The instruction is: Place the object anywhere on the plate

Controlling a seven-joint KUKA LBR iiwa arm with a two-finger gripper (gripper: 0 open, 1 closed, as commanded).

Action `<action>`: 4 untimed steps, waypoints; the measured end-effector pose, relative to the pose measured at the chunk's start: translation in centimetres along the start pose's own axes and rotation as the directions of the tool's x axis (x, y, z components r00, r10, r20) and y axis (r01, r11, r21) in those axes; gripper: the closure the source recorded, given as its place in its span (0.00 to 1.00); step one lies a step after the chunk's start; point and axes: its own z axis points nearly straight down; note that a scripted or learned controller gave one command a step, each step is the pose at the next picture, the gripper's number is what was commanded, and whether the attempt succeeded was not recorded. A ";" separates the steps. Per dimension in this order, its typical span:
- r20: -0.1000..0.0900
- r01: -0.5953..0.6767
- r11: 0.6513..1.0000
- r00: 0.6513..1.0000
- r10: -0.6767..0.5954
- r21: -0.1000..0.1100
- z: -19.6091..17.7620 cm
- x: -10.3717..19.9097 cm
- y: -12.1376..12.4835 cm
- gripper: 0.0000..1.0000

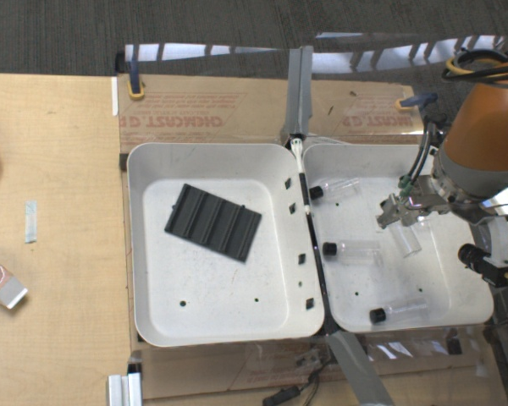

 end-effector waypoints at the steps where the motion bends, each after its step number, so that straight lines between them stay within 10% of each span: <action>1: 0.001 -0.071 0.997 0.997 0.071 0.003 -1.1 7.7 5.2 1.00; 3: 0.004 -0.324 0.946 0.946 0.324 0.006 0.9 23.8 -1.1 1.00; 4: 0.004 -0.271 0.963 0.963 0.271 0.003 -7.3 27.2 4.6 1.00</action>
